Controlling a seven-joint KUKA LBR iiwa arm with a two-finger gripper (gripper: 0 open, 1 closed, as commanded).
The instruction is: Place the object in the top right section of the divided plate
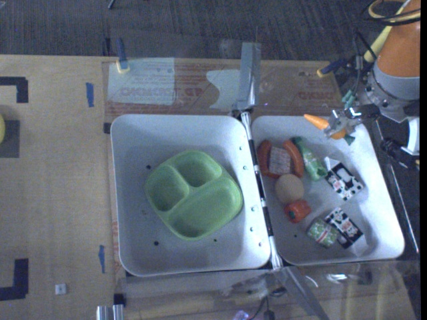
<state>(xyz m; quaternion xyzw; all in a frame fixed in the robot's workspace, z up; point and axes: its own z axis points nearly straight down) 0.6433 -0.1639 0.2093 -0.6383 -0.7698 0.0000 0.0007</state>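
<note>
Carrot (pixel 316 121) lies in right bin (pixel 390 205); divided plate (pixel 193 193) in left bin (pixel 127 152).

green divided plate (pixel 193 194) in left bin (pixel 133 245); toy foods in right bin (pixel 380 242); gripper (pixel 341 122) over right bin's top edge by orange carrot (pixel 317 121)

Arm (pixel 399 59): orange band above a light grey wrist ring. Black and yellow cables loop beside the band. Hand (pixel 341 120): small metallic assembly with teal and orange fittings; finer detail is blurred.
</note>
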